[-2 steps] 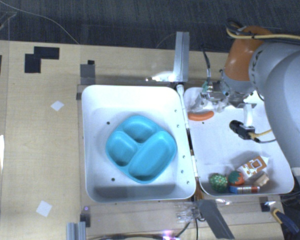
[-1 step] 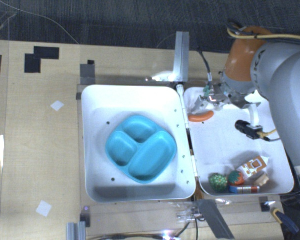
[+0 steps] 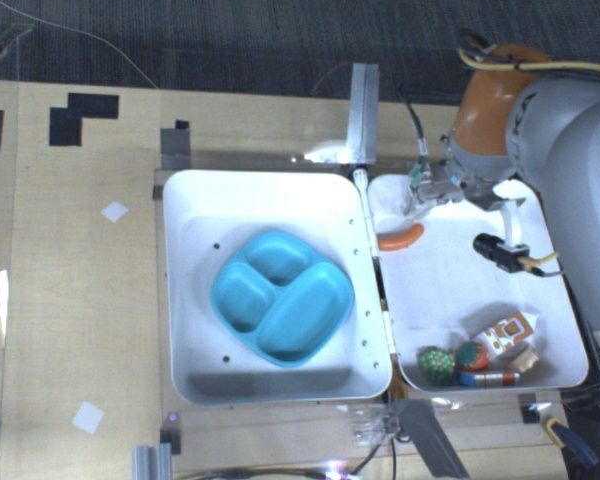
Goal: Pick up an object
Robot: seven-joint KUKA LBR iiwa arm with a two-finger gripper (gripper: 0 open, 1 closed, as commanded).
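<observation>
We see the arm (image 3: 565, 158) reaching in from the right, its broad grey body filling the upper right corner, with the orange band (image 3: 485, 108) sitting just above the wrist. From there the wrist angles down and to the left, ending in the gripper (image 3: 427, 190) — a small, pale metal assembly pointing leftward and low. We cannot make out its tips clearly enough to judge their spacing — the detail there is too fine.
</observation>
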